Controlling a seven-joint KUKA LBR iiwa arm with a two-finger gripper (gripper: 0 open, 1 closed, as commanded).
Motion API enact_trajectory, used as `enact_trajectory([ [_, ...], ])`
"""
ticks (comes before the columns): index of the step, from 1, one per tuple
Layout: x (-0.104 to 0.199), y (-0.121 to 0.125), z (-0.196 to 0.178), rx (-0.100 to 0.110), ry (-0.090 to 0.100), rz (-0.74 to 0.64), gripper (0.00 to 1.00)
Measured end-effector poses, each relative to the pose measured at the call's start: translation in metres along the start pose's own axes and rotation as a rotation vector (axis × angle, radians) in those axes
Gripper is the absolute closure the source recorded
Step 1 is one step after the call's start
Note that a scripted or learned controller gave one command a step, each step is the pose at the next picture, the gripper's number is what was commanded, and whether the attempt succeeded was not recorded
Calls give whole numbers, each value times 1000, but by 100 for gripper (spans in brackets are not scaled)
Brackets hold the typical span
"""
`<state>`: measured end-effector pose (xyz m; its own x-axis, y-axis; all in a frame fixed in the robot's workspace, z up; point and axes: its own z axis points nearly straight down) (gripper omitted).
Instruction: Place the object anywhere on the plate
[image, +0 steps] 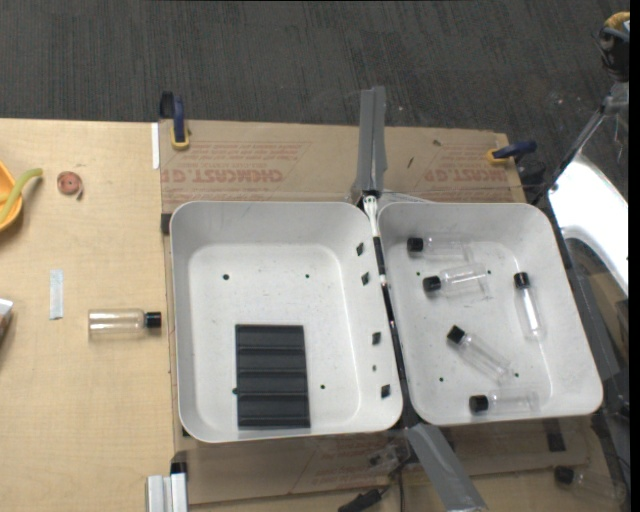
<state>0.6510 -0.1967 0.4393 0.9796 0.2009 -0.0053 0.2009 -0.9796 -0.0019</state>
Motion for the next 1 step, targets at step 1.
enact_trajectory([
  [1, -6, 25, 33, 0, 0, 2, 0],
])
